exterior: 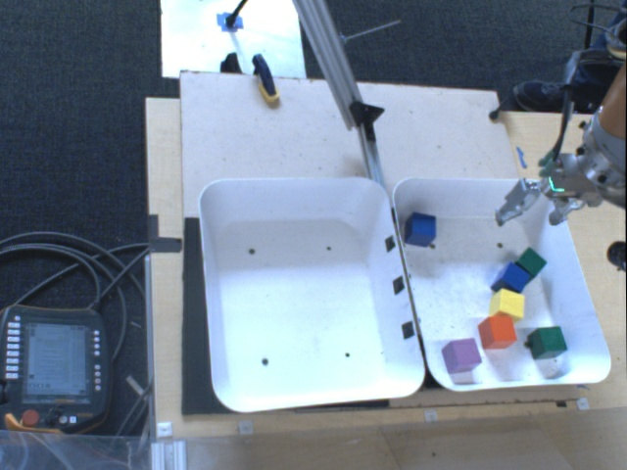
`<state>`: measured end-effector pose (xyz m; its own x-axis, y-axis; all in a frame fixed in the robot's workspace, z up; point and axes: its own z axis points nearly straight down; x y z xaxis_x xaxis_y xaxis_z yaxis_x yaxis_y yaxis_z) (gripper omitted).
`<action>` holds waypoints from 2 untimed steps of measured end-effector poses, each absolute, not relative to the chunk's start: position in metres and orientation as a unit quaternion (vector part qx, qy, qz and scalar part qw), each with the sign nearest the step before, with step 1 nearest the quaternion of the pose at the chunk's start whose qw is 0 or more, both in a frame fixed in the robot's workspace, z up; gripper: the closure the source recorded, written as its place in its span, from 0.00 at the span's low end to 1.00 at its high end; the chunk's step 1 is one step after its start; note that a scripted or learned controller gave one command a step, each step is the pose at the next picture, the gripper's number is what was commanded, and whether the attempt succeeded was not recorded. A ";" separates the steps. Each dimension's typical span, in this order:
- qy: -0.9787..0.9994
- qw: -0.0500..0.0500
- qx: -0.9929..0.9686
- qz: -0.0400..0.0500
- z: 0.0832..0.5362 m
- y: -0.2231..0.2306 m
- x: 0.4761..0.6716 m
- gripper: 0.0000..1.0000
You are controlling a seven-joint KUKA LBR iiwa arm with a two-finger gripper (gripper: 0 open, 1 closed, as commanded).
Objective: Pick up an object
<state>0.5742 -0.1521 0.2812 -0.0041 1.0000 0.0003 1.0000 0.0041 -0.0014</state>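
On the table [451, 125], two white bins sit side by side, touching along their shared wall. Left bin [220, 262]: no blocks in it, only four dark spots on its floor. Right bin [470, 199]: seven blocks, count by colour below.

- Blue, 2: one lone blue block [420, 228] at about 10 o'clock of the bin, near the dividing wall; a second blue block [510, 278] in the cluster.
- Green, 2: upper green block [531, 261] just beside the second blue one; lower green block [547, 341] at about 4 o'clock.
- Yellow block [506, 304], 1: directly below the second blue one, touching it.
- Orange block [498, 330], 1: below the yellow, touching.
- Purple block [461, 354], 1: at about 6 o'clock, near the front wall.

Gripper [534, 202] hangs over the bin's 1 o'clock corner, fingers spread apart, nothing between them. It is well apart from the cluster and from the lone blue block.

Other items: one teach pendant [54, 365] with cables off the table's 8 o'clock corner.
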 end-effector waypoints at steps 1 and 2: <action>-0.709 -0.001 -0.706 -0.001 0.283 -0.152 0.575 0.00; -0.708 0.001 -0.706 0.001 0.226 -0.149 0.583 0.00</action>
